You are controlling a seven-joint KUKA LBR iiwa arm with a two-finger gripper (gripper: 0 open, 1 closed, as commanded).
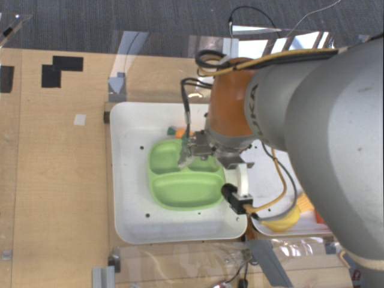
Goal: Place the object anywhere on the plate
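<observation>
We record one green divided plate (183,188), smooth plastic with three compartments, lying in the left white bin (129,179). The jaws (191,150) hang over the plate's far compartments; whether they stand apart or together we cannot tell. A small orange object (180,133) with a green bit beside it lies just beyond the plate's far rim, close to the jaws on their far left. A yellow rounded item (283,221) rests in the right bin. The worktop (54,179) is pale wood; dark grey carpet (120,5) lies beyond.
</observation>
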